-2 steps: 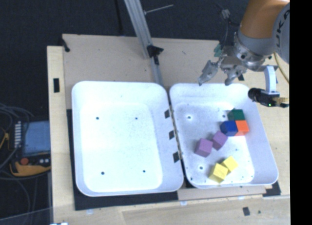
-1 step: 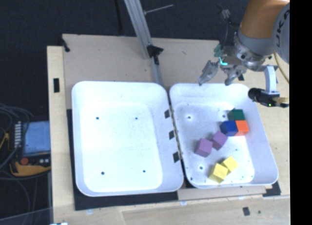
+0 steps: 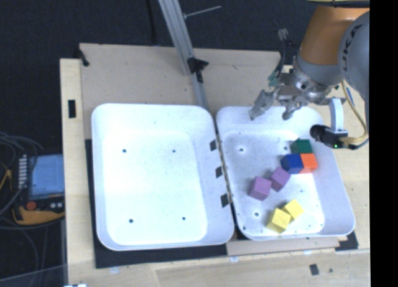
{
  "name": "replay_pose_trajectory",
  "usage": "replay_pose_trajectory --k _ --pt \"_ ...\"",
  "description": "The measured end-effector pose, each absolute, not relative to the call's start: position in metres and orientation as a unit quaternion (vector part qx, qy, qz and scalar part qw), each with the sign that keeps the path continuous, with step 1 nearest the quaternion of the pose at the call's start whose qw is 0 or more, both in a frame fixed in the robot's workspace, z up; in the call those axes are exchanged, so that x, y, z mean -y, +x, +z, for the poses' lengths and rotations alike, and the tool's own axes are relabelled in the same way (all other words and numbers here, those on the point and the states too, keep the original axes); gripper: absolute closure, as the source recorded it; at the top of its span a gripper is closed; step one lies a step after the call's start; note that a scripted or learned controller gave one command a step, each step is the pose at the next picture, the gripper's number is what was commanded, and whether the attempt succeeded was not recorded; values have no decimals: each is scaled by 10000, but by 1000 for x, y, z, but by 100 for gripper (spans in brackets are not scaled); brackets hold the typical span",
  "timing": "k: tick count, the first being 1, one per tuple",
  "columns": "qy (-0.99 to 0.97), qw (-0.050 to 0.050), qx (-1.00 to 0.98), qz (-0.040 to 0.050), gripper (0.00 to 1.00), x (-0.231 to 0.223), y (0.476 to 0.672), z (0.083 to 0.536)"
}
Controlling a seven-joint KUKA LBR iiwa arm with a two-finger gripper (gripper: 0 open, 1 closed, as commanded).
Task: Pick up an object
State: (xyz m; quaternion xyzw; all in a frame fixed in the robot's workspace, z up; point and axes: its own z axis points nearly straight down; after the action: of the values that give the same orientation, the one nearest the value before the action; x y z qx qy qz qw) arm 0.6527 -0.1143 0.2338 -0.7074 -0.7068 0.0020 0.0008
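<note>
Two bins side by side on bench. Blocks cluster in right bin, toward its right edge and front right corner. Gripper above that bin's rear edge.

High slanted view over both bins

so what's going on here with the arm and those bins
A grey and orange robot arm reaches in from the right, its end effector open over the far edge of the right bin with nothing between its fingers. Small blocks lie in that bin: two purple blocks, two yellow blocks, a blue block, an orange block and a green block. None is picked up yet.
</note>
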Motion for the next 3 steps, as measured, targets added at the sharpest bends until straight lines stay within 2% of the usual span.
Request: replay_pose_trajectory --k 2,3 --pt "-7077 8 7065 19 0 135 661 128" --pt "-7085 -24 7057 -7 100 136 663 144"
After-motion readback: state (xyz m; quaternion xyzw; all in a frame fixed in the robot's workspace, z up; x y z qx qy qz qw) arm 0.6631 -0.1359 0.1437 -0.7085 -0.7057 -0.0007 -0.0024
